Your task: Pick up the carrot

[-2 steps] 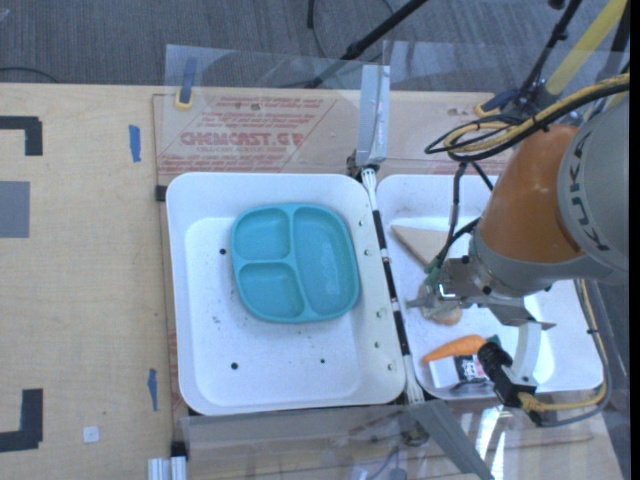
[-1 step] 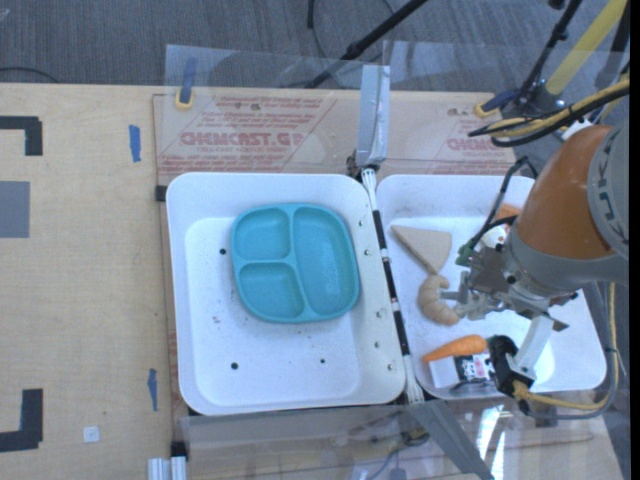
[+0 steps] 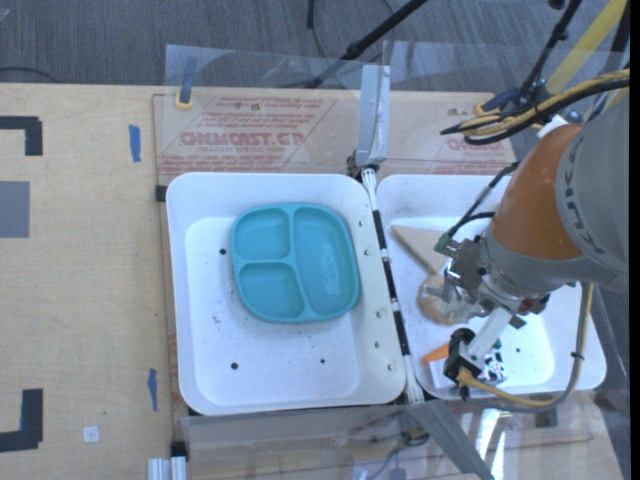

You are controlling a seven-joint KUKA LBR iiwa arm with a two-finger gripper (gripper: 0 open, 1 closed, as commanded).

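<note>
The claw (image 3: 450,288), width I cannot tell, hangs near the carrot (image 3: 436,352) at the right bin (image 3: 430,206) front rim.

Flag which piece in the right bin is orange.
The small orange carrot at the near edge of the shallow white right bin; the flat wedge and rounded lump farther back are tan.

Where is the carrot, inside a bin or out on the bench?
Inside. The carrot lies on the floor of the right-hand bin, near its front corner, within the white walls.
</note>
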